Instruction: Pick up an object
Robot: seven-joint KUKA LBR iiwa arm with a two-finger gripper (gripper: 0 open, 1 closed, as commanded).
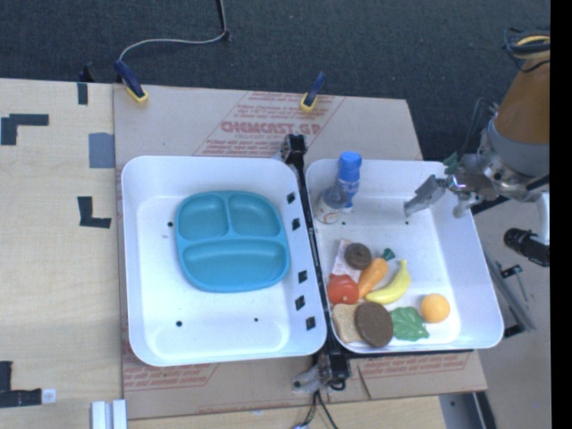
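My gripper (441,202) hangs over the far right part of the right bin (465,266); it looks open, with nothing between its fingers. Below it, in the bin's near half, lie toy foods in a cluster: a brown disc (358,256), a carrot (374,275), a banana (396,284), a red piece (342,289), a dark brown cookie (374,323), a green piece (409,323) and an orange (434,307). A small bottle with a blue cap (344,181) stands at the bin's far left, well left of the gripper.
The left bin (147,266) holds a blue divided plate (232,239). A black divider (304,239) runs between the bins. Two clamps (132,82) hold the cardboard at the far edge. The arm's orange band (527,105) stands at the right.
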